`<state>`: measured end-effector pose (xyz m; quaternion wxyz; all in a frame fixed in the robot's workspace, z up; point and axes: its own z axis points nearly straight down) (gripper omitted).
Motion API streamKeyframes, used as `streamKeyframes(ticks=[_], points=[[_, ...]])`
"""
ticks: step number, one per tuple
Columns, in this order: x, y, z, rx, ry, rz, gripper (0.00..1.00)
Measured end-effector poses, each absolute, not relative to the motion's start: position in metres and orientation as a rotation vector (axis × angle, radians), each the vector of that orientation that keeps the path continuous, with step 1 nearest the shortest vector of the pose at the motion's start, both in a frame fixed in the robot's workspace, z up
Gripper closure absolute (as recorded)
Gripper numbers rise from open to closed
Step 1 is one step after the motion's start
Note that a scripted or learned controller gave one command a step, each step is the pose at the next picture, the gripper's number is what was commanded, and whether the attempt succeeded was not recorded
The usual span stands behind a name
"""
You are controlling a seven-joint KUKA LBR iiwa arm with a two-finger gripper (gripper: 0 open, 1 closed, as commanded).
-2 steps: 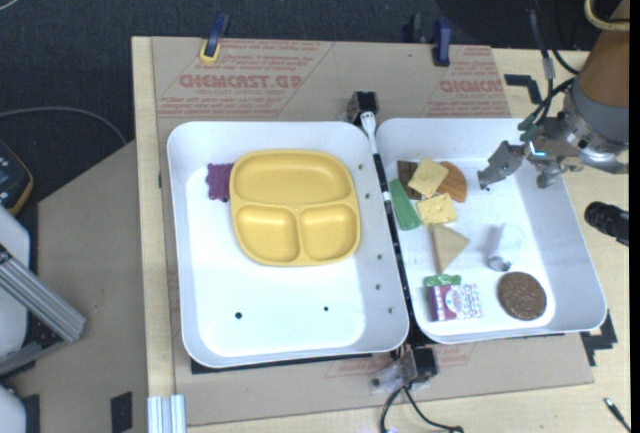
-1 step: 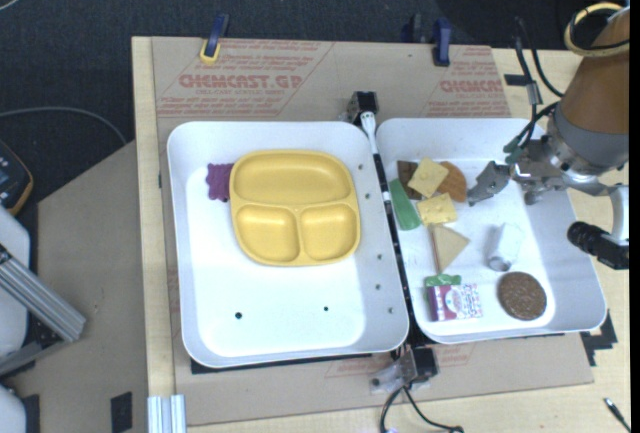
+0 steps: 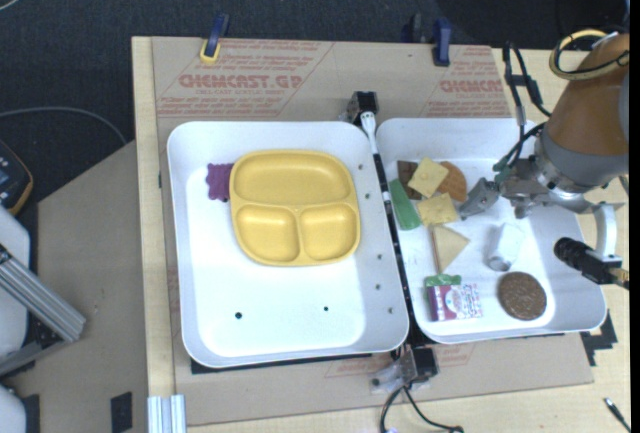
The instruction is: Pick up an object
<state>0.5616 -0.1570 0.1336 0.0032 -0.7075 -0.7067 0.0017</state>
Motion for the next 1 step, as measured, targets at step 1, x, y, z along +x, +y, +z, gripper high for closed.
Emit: streamKeyframes(ticks=[1], points=[[0.5614, -0.1563, 0.0822, -2.219, -2.218, 0.003, 0.0]])
